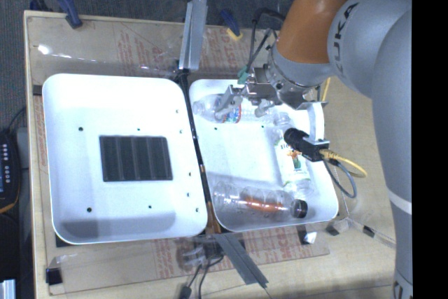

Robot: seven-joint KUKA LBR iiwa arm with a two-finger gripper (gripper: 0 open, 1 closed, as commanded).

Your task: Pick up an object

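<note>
Although the grey arm with its orange band has its claw low over the far end of the right-hand shallow white plastic bin, the pick looks unfinished: nothing can be made out between the fingers, and whether they stand apart or together I cannot tell, since they are small and blurred against the white.

Just beside the claw, on its left and a little nearer the camera, lies something clear and crumpled, perhaps a small transparent bottle; whether the claw touches it is unclear. Well apart from the claw, toward the near end of the same bin, a clear plastic bottle with a copper-coloured core and a black cap lies on its side. To the claw's right, along the bin's far wall, a second clear bottle with a green-printed label lies lengthwise. The left-hand white bin, far to the claw's left, carries a dark ribbed rectangular panel.

As I judge it, the approach is done; closing, gripping and lifting remain.
</note>
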